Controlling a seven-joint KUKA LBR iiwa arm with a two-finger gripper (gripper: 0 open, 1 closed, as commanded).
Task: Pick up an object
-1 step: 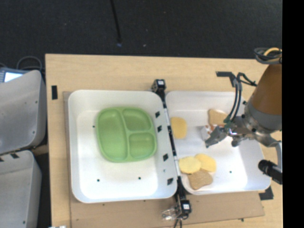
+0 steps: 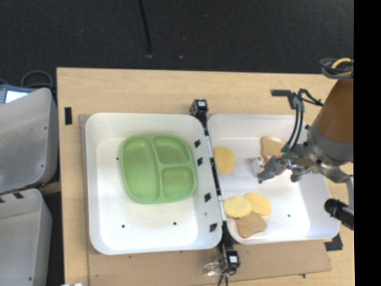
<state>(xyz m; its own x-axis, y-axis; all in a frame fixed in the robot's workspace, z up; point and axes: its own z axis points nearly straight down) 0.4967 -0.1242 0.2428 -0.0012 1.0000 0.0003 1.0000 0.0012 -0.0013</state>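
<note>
In the right bin lie several food pieces: a pale yellow round near the bin's left wall, a tan piece toward the back, two yellow slices at the front left and a brown piece just below them. My gripper hangs over the middle of this bin, just in front of the tan piece and to the right of the pale round. Its grey fingers point left and nothing shows between them.
The left bin holds a green divided plate. A black divider with clips runs between the bins. The orange-banded arm and its cables cover the right bin's far right side. Wooden bench surrounds both bins.
</note>
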